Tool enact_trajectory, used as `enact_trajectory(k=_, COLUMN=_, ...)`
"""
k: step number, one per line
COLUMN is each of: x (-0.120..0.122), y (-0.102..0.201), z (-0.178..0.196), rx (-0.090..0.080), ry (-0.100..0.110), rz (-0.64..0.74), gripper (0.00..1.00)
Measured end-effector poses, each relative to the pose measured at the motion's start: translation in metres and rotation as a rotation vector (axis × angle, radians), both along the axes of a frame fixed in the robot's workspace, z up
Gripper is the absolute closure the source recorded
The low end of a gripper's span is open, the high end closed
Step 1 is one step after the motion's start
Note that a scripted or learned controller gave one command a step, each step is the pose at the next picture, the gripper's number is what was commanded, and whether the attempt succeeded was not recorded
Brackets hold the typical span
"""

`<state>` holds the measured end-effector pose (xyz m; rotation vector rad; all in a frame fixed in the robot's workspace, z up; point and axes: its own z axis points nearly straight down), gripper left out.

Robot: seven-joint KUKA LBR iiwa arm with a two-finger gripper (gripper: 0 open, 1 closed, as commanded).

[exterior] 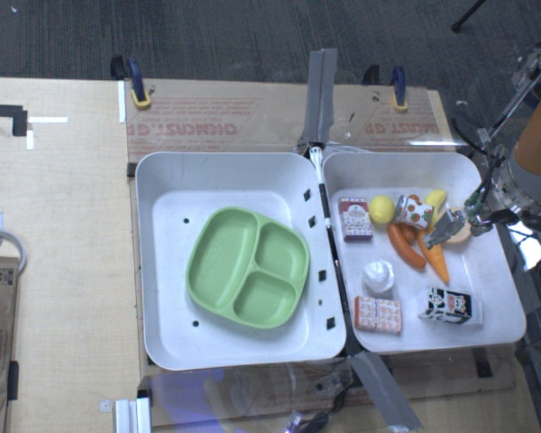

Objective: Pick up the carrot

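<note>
Camera view
Bench point(63, 242): pale wood, carrying two shallow white bins side by side.
Left bin point(162, 332): holding a green divided plate point(249, 267), tilted, near the middle of the bin floor.
Right bin point(496, 323): holding all the small items.
Carrot point(435, 260): orange, lying slantwise right of the bin's middle, thin end toward the near edge; touching a red sausage-like piece point(404, 244) on its left.
Gripper point(449, 229): reaching in over the right rim, low over the carrot's upper end; fingers slightly parted, nothing seen clamped between them.
Far row: red card box point(355, 218), lemon point(381, 209), small patterned carton point(415, 211), banana point(435, 198) partly behind it.
Near row: pink patterned box point(379, 315) toward the near-left corner, black-and-white milk carton point(448, 306) toward the near-right corner.
Middle: white knobbly item point(377, 276), kind unclear.
Arm point(534, 142): orange band at the right edge.
</note>
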<state>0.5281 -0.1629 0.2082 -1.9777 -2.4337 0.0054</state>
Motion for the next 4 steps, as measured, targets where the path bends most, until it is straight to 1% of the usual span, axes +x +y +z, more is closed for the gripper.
enact_trajectory(k=1, x=-0.005, y=-0.041, z=-0.12, rx=0.002, ry=-0.003, rz=0.173, gripper=0.0)
enact_trajectory(k=2, x=-0.004, y=-0.042, z=-0.114, rx=0.004, ry=0.0, rz=0.171, gripper=1.0)
enact_trajectory(k=3, x=0.025, y=-0.059, z=-0.12, rx=0.001, ry=-0.004, rz=0.115, gripper=1.0)
enact_trajectory(k=4, x=-0.008, y=-0.01, z=0.016, rx=0.0, ry=-0.002, rz=0.206, gripper=1.0)
